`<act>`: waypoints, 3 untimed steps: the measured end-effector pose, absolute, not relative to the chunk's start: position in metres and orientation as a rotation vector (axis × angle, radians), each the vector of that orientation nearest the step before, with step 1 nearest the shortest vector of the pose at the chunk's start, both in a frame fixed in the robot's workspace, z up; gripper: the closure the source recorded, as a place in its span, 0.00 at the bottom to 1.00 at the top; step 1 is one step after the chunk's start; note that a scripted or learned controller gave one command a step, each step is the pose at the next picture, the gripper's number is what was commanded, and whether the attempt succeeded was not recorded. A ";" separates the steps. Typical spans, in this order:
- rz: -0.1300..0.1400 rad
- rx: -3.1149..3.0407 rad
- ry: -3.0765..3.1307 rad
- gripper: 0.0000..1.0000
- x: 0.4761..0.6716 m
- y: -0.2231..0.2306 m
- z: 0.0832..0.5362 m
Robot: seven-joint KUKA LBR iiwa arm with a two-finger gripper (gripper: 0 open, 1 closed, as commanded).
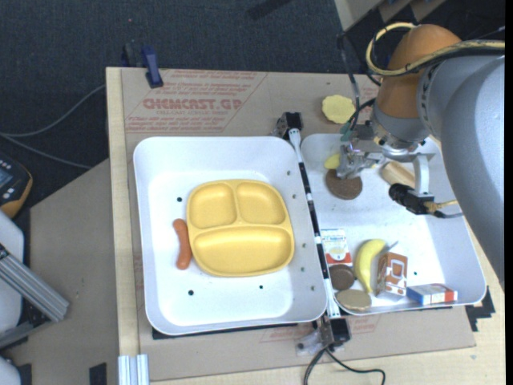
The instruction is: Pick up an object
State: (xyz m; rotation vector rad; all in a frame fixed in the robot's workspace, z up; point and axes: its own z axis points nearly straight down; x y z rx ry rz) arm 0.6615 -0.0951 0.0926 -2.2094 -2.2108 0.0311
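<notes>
Camera view: the two-finger gripper (349, 167) hangs low in the right white bin (449, 239), directly above a flat round brown disc (345, 186); its grip state cannot be determined.

left bin (152, 239): divided tray (239, 227), sausage (183, 243) just left of it | right bin (461, 243): banana (369, 263) between carton (333, 245) and box (393, 273)

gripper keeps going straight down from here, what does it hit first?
Most likely the brown round cookie in the right bin: the gripper sits right above it. Height is hard to judge from this slanted view.
</notes>
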 end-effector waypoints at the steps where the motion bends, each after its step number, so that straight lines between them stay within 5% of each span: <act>1: 0.022 -2.212 -2.213 0.00 0.663 -0.094 0.093; 3: 0.013 -2.214 -2.209 0.00 0.665 -0.121 0.087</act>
